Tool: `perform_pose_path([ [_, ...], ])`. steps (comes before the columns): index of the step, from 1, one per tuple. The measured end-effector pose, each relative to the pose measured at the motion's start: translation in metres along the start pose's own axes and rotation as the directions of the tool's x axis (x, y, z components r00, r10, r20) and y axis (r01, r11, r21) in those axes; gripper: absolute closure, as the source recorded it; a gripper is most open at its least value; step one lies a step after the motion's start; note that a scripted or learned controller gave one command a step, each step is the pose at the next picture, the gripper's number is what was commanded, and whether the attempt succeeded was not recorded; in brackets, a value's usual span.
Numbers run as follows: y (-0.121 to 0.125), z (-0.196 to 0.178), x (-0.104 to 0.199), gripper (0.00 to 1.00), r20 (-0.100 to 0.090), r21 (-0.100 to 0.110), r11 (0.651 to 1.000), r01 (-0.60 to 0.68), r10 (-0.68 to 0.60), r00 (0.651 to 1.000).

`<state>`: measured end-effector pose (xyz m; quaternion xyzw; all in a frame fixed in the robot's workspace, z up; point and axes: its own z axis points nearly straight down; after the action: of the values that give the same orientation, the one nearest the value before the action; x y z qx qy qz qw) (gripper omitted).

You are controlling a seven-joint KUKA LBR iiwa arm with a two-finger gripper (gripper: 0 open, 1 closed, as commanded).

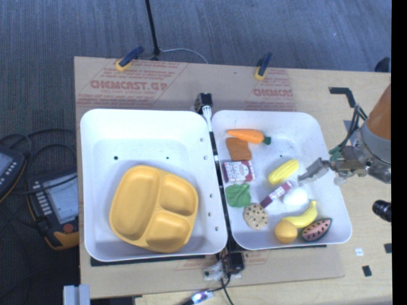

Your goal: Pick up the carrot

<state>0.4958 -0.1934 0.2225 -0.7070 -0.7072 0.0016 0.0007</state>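
Note:
The carrot (246, 135) is orange with a green tip and lies flat near the back left corner of the right bin (299, 121). It points left to right, just behind a brown toast piece (238, 149). My gripper (317, 169) hovers over the right side of that bin, well to the right of the carrot and a little nearer the front, close to a yellow corn cob (283, 170). Nothing shows in its grasp.
Around the right bin lie a red-and-white packet (237, 170), a green leaf (238, 194), a cookie (255, 216), a white egg (295, 197), a banana (303, 215) and a watermelon slice (316, 229). A yellow divided plate (154, 207) sits in the left bin (102, 138).

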Motion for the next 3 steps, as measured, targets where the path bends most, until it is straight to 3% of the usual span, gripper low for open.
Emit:
perform_pose_path([
  [1,0.076,-0.150,0.019,0.00,0.007,-0.017,0.994,0.108,-0.107,0.994],
  [2,0.086,0.019,0.037,0.00,0.000,0.011,0.990,-0.144,0.144,0.990],
  [3,0.115,0.102,0.100,0.00,0.000,0.010,0.959,-0.282,0.282,0.959],
])
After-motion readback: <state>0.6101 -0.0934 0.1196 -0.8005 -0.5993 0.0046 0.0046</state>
